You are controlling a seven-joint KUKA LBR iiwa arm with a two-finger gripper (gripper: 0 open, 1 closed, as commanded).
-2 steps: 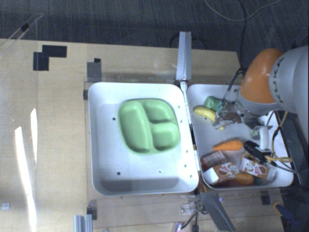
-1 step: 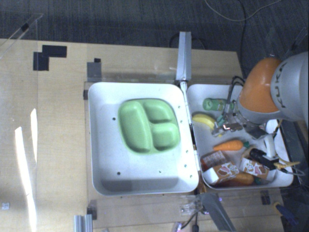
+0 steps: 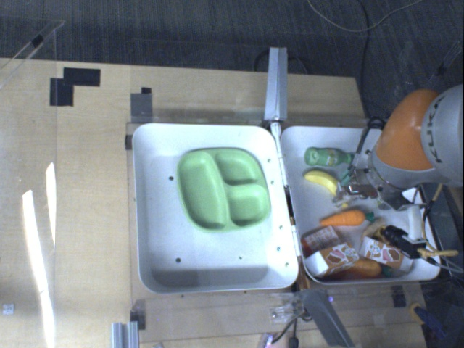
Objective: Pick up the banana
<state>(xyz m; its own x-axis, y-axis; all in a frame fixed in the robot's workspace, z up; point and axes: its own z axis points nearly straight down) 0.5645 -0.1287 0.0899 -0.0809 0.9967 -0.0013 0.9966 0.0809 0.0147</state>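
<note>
A light wooden tabletop is seen from above, carrying two shallow white bins side by side. The left bin holds a green sectioned tray, which lies near its middle. The right bin is crowded with small items. The grey arm, with its orange band, reaches in from the right over the far part of the right bin. Below the band the end effector is lowered into that bin; how far it is open cannot be told, and nothing can be seen held in it.

The banana lies in the right bin, in its far half, just to the left of the end effector and close beside it; whether they touch cannot be told. A green bottle lies just beyond the banana, toward the far wall. A carrot lies nearer the camera than the banana, below the end effector. At the near wall of the bin, printed packets are piled together.
</note>
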